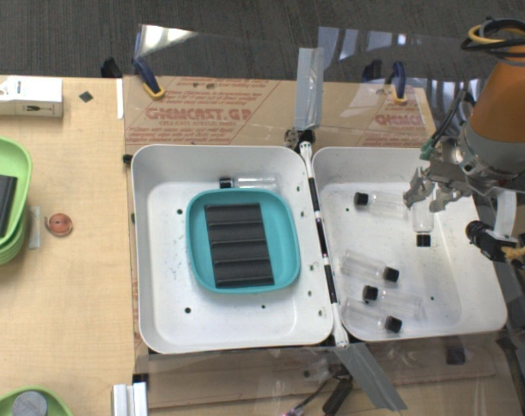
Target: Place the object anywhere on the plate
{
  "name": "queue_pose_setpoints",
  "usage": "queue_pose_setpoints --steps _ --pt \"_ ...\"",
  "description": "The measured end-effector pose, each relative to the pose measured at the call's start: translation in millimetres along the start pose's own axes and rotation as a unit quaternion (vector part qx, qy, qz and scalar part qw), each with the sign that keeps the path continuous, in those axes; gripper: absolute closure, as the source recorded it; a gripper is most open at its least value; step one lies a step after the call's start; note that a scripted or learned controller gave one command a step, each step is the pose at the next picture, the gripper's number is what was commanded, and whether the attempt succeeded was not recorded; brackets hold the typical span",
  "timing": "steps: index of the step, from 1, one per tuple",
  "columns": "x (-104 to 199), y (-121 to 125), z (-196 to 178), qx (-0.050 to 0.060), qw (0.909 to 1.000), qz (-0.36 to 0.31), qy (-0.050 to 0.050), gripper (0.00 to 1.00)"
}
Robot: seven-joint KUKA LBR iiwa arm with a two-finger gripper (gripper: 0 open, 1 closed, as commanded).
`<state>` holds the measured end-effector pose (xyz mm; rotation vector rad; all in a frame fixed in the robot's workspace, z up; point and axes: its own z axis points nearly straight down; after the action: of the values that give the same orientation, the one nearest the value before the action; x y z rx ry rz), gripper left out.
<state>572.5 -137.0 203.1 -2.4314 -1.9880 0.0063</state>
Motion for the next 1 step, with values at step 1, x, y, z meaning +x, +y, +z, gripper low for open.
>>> queue_pose_setpoints --steps 1 --pt "53.0 -43.7 5.3 0.000 0.9956 -0.094 0.001 1.00"
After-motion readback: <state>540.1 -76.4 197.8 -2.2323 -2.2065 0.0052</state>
